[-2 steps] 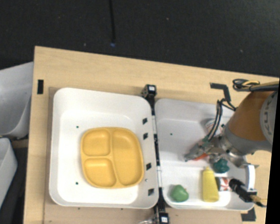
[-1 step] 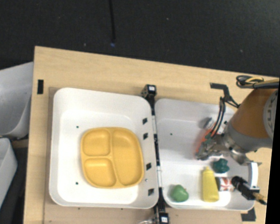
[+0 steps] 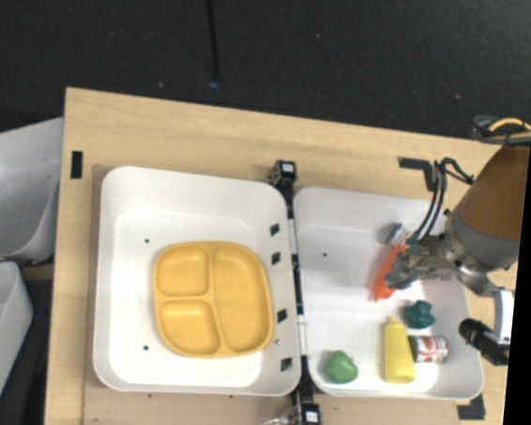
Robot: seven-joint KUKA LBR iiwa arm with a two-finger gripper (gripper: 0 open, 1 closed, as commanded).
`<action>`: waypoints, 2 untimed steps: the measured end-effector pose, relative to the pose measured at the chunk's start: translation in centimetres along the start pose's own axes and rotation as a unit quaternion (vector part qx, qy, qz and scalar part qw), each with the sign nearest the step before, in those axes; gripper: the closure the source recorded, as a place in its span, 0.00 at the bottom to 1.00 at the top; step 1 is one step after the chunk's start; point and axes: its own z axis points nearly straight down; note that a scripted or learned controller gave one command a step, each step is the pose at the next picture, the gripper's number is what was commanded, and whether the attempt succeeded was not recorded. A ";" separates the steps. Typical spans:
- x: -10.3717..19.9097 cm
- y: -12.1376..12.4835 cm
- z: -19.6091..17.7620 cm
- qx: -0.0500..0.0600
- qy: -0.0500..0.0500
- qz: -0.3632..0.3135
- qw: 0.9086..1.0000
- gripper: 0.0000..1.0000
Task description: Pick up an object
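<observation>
In the right bin [image 3: 339, 233] lie an orange-red elongated object [image 3: 386, 276], a teal object [image 3: 417, 315], a yellow bottle [image 3: 399, 352], a small red-and-white can [image 3: 431, 348] and a green lump [image 3: 340, 366]. My gripper [image 3: 409, 266] is low over the right bin, directly at the upper end of the orange-red object, which slants down to the left from it. The gripper body hides the contact, so a hold cannot be judged. The teal object sits just below the gripper.
The left bin [image 3: 133, 212] holds a yellow divided plate [image 3: 211, 297]. A ridge with black clips [image 3: 290, 266] separates the two bins. Cables [image 3: 433, 191] hang by the arm at the right bin's far edge. Bare bin floor lies left of the gripper.
</observation>
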 end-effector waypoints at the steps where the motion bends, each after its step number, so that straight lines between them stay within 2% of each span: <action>1: -0.7 -0.1 -4.6 0.000 0.000 0.000 1.000 1.00; 2: -0.8 0.1 -7.0 0.001 0.000 -0.001 1.000 1.00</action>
